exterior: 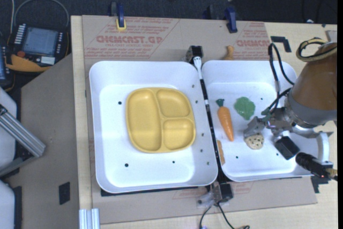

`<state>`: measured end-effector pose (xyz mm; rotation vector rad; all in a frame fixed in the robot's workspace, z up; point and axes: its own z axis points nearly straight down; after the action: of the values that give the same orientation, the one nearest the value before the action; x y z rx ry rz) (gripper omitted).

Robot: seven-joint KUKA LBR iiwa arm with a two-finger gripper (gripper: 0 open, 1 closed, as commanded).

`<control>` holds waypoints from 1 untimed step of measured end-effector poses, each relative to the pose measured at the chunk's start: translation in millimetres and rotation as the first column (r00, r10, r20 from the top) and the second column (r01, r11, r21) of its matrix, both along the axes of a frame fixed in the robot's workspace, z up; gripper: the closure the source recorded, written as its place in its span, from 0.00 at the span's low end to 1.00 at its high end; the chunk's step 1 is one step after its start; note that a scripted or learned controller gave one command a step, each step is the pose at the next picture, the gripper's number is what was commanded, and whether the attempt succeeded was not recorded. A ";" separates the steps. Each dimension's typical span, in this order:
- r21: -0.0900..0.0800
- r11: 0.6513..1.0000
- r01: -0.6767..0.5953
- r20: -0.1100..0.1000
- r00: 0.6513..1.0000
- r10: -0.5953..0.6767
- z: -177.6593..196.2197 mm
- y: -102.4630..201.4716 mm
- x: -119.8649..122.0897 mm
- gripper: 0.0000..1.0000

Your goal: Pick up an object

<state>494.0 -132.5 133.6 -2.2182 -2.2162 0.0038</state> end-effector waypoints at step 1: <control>-0.001 1.000 0.001 0.002 1.000 -0.001 -51.9 0.6 -0.7 0.00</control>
<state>493.3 -132.0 81.7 -2.2203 -2.2168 0.0027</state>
